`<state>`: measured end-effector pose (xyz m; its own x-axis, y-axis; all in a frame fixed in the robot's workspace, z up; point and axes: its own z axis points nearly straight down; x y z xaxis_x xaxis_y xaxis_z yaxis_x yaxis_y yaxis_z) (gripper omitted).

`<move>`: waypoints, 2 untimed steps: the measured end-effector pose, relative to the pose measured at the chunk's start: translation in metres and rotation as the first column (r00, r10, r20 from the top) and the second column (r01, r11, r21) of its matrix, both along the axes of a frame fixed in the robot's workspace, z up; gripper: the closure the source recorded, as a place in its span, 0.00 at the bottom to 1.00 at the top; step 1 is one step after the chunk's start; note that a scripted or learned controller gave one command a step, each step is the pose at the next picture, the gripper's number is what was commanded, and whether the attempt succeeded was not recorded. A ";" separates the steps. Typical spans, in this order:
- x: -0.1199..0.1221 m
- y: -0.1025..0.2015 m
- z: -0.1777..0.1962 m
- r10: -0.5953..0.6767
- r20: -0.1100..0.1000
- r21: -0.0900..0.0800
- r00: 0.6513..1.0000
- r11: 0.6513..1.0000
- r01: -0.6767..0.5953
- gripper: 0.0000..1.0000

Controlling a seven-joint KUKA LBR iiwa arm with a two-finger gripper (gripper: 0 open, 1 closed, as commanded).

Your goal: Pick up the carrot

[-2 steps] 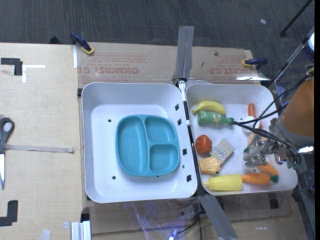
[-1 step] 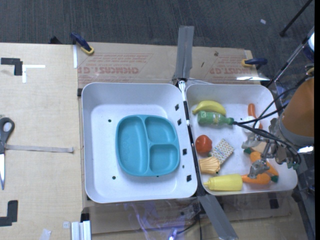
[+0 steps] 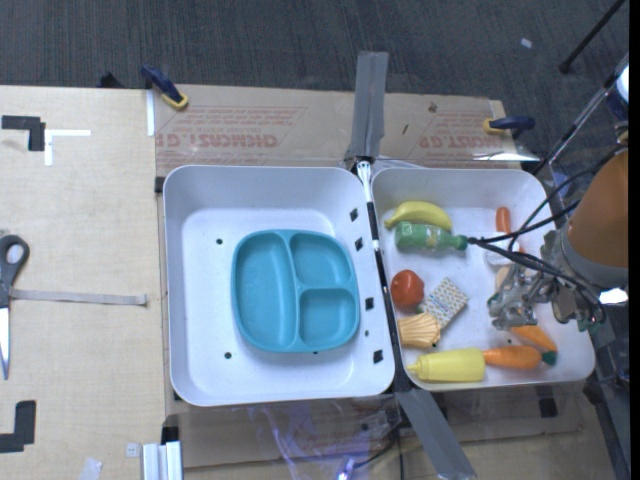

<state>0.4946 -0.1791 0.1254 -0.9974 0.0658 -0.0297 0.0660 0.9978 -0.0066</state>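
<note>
Nearest the camera, a yellow bottle [image 3: 447, 366] lies on its side along the front wall of the right bin [image 3: 470, 176]. Just to its right lies the carrot [image 3: 514, 358], orange, flat on the bin floor near the front right corner. A second orange piece [image 3: 538, 337] sits just above and to the right of it, close to the end effector.

Grey and shiny, the end effector [image 3: 514, 306] hangs low over the right part of that bin, just above the carrot and a little behind it. Black cables run over it, and I cannot tell how its fingers stand. Nothing can be seen between them.

Further back in the same bin lie a yellow banana [image 3: 419, 212] and a green bottle [image 3: 428, 237], one right behind the other. A red tomato [image 3: 406, 287] sits near the bin's left wall. Beside it is a spotted cracker [image 3: 446, 300], and a yellow ridged piece [image 3: 419, 329] lies in front of that. A small orange thing [image 3: 503, 219] rests near the back right.

Inside the left bin [image 3: 190, 298] sits a blue plate [image 3: 296, 290] with three parts. Scissors [image 3: 9, 288] lie on the surface at the far left.
</note>
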 end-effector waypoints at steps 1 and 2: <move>0.000 0.000 0.000 0.000 0.000 0.000 1.000 1.000 0.000 0.00; -0.006 -0.023 -0.022 -0.120 -0.014 0.016 0.993 0.993 0.120 0.00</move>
<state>0.4884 -0.2021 0.1033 -0.9825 0.1855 -0.0150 0.1854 0.9826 0.0083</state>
